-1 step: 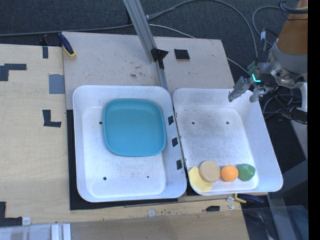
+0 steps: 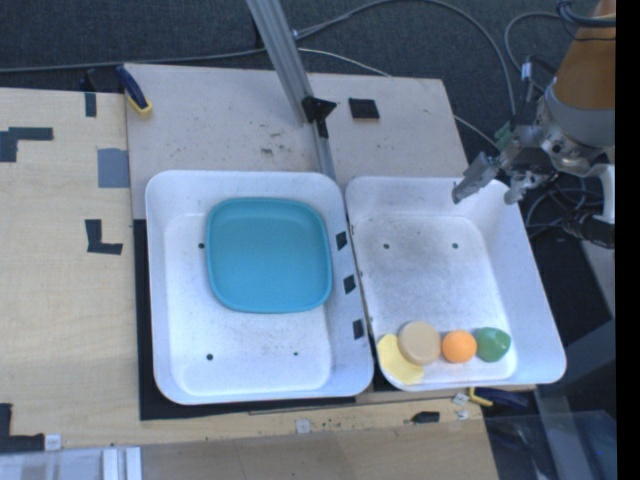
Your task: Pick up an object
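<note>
Hovering at the right bin's upper right rim, the open, empty fingers sit far from its tan disc, orange ball and green piece; the left bin holds a blue plate.

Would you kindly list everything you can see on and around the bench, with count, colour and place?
left bin: 1, white, bench left.
right bin: 1, white, beside it.
square plate: 1, turquoise, flat in the left bin.
round tan piece: 1, near edge of the right bin, overlapping the yellow piece.
yellow piece: 1, partly under the tan one.
orange ball: 1, right of the tan piece.
green object: 1, right of the ball.
metal bar: 1, grey, slanting from above toward the bins.
arm: 1, orange band, upper right.
gripper: 1, at the right bin's far right corner.
</note>
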`<state>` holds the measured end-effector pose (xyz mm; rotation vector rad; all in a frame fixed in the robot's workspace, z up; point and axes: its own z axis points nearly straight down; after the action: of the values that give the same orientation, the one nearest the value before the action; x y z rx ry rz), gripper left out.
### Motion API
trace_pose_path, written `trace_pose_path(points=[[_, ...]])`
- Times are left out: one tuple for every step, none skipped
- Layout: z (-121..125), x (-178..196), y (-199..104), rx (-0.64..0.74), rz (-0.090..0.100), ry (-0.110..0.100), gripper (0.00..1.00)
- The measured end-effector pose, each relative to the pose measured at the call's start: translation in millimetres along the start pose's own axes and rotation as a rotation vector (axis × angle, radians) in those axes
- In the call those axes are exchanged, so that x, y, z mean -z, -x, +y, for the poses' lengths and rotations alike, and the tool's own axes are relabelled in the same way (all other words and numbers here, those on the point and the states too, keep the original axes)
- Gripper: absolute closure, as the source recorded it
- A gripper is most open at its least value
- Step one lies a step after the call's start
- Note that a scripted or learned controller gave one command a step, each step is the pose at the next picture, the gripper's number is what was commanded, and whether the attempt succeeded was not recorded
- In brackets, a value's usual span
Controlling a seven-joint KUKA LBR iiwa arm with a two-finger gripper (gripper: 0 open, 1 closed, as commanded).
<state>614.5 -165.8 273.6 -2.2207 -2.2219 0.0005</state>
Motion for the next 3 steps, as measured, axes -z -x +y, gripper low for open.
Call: trace_pose_path(points=[[-3.0,-63.2,-0.2,0.0,0.001,-0.005,0.0],[1.7,-124.8,0.2,0.0,0.001,-0.006,0.0],[0.4,-178.1,-0.5,0.0,0.001,-0.005,0.0]])
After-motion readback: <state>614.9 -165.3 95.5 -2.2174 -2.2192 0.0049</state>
